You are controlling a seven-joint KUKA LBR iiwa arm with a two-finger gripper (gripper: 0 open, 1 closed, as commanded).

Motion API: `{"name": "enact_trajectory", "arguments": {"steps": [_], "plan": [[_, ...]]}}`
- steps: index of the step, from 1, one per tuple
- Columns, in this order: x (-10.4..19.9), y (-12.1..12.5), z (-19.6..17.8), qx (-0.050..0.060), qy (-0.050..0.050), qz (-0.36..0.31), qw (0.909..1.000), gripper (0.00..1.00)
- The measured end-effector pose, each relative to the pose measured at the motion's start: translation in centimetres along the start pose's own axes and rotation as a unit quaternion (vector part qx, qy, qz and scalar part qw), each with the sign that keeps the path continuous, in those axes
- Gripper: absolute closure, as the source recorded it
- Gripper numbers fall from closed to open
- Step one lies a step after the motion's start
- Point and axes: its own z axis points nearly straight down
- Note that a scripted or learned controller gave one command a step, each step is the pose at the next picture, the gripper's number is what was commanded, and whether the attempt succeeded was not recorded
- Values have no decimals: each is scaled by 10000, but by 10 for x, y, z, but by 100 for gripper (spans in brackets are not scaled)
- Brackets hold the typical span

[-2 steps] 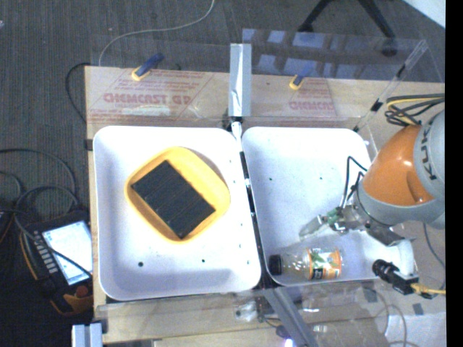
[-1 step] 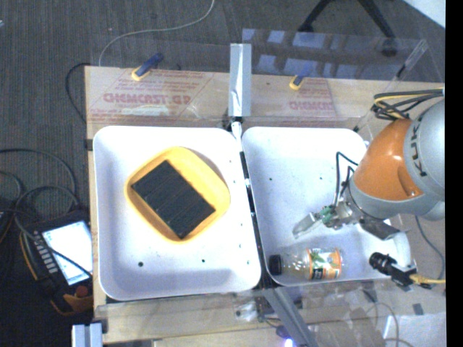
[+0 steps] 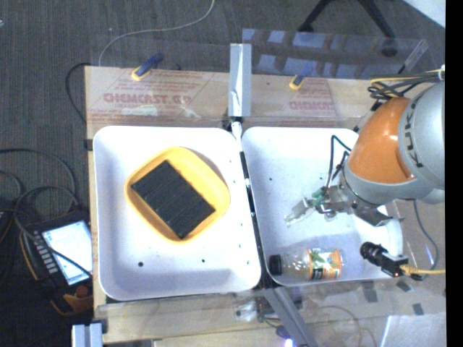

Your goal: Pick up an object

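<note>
Camera view puts my gripper [image 3: 298,212] mid right bin [image 3: 289,150], fingers spread and empty. I judge this the approach; the bottle [image 3: 307,263] lies nearer, so I'd descend there.

Two white bins sit side by side on a wooden bench [image 3: 108,92]. The left bin [image 3: 116,266] holds a yellow dish [image 3: 210,176] at its centre, with a dark rectangular pad [image 3: 173,199] lying tilted on it. In the right bin [image 3: 275,165], a clear bottle [image 3: 307,263] with a black cap and orange label lies on its side near the lower edge. The arm [image 3: 391,150] enters from the right of the frame, and its gripper [image 3: 300,210] hangs over the middle of the right bin, above the bottle and apart from it. A tablet [image 3: 69,248] lies on the dark floor at lower left, amid cables.
</note>
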Motion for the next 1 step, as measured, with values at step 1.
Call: {"name": "enact_trajectory", "arguments": {"steps": [1], "plan": [[-57, -25, 50, -60, 5, 147, 9999, 0]]}}
